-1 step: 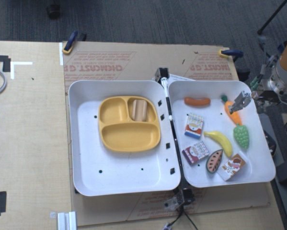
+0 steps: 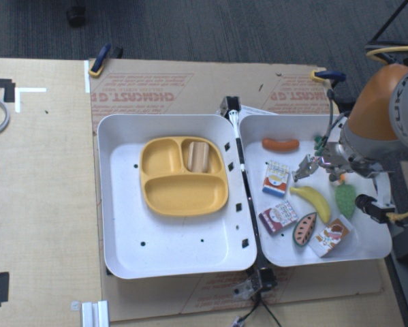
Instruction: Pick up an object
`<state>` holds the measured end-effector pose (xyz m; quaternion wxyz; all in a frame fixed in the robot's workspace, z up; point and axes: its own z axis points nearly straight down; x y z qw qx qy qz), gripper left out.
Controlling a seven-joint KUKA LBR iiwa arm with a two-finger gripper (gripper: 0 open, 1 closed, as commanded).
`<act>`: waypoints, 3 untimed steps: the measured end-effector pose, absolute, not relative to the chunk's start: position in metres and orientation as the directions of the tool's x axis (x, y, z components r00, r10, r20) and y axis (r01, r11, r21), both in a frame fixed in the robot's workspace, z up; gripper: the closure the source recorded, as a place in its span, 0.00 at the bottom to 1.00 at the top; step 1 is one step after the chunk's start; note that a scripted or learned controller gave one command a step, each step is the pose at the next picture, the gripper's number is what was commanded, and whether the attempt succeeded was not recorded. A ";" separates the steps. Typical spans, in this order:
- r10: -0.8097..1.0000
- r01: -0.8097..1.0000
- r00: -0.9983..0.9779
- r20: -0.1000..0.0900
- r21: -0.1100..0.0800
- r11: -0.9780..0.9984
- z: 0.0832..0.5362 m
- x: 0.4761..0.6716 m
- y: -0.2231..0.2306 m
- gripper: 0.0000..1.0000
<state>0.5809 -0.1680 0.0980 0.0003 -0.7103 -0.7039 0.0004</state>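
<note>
While the end effector (image 2: 306,169) hangs open, the banana (image 2: 313,200) lies diagonally, upper-left to lower-right.

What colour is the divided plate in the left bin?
Yellow: the divided plate shows clearly in the camera view, with a tan block in one compartment.

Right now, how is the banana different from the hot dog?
The banana is yellow and curved; the hot dog is orange-red and straight. The banana lies slanted mid-bin, while the hot dog lies level near the far wall. The banana looks thicker. Both are toy foods in the right bin.
</note>
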 end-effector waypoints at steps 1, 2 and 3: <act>0.998 0.998 0.057 0.000 0.000 -0.057 0.092 0.522 -0.158 0.00; 0.998 0.998 0.059 0.000 0.002 -0.059 0.102 0.523 -0.158 1.00; 0.900 0.900 0.437 -0.002 0.000 -0.437 0.423 0.564 -0.164 1.00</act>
